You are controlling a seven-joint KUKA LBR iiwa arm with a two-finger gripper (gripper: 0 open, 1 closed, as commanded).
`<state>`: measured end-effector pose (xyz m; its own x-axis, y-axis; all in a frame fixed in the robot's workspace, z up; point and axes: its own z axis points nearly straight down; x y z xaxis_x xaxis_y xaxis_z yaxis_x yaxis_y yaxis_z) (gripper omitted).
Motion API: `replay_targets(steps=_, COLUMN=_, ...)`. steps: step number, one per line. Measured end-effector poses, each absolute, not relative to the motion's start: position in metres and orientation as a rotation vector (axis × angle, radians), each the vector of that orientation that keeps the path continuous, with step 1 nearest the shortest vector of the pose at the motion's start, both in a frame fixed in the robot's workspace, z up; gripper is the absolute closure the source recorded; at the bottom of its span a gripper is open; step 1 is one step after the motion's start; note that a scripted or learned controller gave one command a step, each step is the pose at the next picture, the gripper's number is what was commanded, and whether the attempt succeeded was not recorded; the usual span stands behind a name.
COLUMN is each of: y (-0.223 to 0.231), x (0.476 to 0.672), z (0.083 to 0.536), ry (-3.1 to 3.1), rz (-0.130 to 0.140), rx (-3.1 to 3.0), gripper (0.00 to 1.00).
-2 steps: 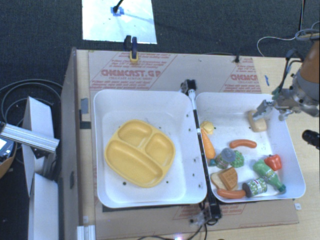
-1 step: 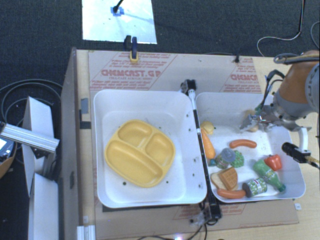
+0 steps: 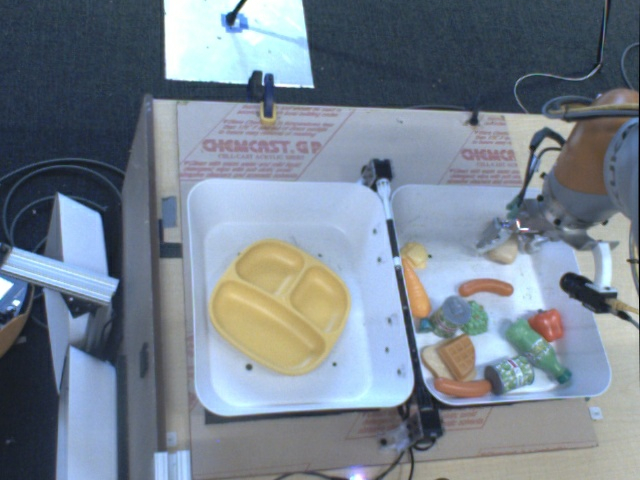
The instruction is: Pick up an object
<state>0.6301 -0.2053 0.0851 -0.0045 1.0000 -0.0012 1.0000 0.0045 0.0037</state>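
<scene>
- A small beige piece (image 3: pixel 504 252), perhaps a toy bread roll or potato, lies near the far right corner of the right bin (image 3: pixel 440 208), and it is taken to be the thing aimed at, since the hand (image 3: pixel 500 236) is poised right over it.
- The hand's metal tips are seen just at the piece's far-left side; whether they are spread, pressed together or pinching the piece cannot be told, as that spot is small and blurred.
- No grasp can be confirmed: the piece is not seen between the fingers, so it may be left in the bin if the arm is raised.
- A rounded piece is judged likely to squirt sideways if it is caught off-centre, and it could be pushed against the bin's right wall.
- A red sausage (image 3: pixel 486 288) lies just nearer than the piece, apart from it; it could be nudged by a low sweep.
- Further toward the near edge, a grey-and-green toy (image 3: pixel 458 317), a red pepper (image 3: pixel 546 322), a green bottle (image 3: pixel 538 348), a toast slice (image 3: pixel 457 356) and a can (image 3: pixel 510 373) are crowded together, well apart from the hand.
- A carrot (image 3: pixel 416 290) lies along the divider side.
- In the left bin (image 3: pixel 215 208) a yellow compartment tray (image 3: pixel 280 305) rests.
</scene>
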Motion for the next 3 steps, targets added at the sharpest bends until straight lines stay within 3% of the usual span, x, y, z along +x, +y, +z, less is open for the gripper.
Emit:
replay_targets(steps=1, y=-0.206, x=0.631, z=0.096, ry=2.225, rz=0.004, rx=2.210, gripper=1.00)
replay_targets(steps=2, y=-0.123, x=0.657, z=0.104, ry=2.227, rz=0.004, rx=2.216, gripper=1.00)
replay_targets(steps=3, y=-0.042, x=0.625, z=0.186, ry=2.226, rz=0.007, rx=2.213, gripper=1.00)
